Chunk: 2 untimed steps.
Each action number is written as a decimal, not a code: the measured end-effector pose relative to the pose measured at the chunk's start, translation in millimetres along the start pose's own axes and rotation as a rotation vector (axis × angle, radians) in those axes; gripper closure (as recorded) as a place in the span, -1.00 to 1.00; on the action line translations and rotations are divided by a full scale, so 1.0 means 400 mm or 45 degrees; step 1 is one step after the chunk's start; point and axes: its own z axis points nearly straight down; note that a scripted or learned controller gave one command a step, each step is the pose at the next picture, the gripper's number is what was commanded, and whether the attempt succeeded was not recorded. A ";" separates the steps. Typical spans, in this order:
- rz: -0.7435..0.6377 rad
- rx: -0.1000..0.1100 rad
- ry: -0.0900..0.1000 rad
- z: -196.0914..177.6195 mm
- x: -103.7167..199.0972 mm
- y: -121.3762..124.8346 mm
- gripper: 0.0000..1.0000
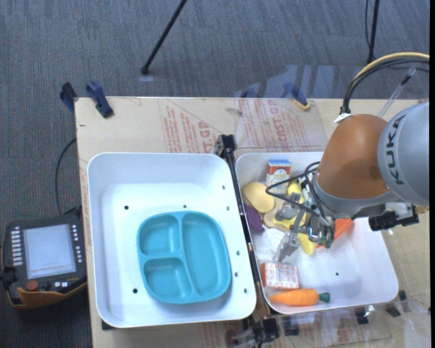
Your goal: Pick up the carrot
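The carrot (296,297), orange with a small green stub at its right end, lies flat along the front wall of the right bin (370,285). My gripper (286,249) hangs over the middle of that bin, under the orange wrist band, pointing down and to the left. It is above a red-and-white packet (280,274), a short way behind the carrot and not touching it. I see nothing held in it.
Around the gripper lie a yellow fruit (255,194), a purple item (254,217), a small carton (278,171), yellow pieces (304,239) and an orange-red piece (342,228). The left bin (105,194) holds a teal divided plate (183,256). A teach pendant (43,256) sits off the bench at left.
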 end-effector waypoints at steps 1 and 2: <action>0.281 0.000 -0.005 -0.128 -0.025 0.012 -1.00; 0.292 0.005 0.007 0.014 -0.024 -0.078 -1.00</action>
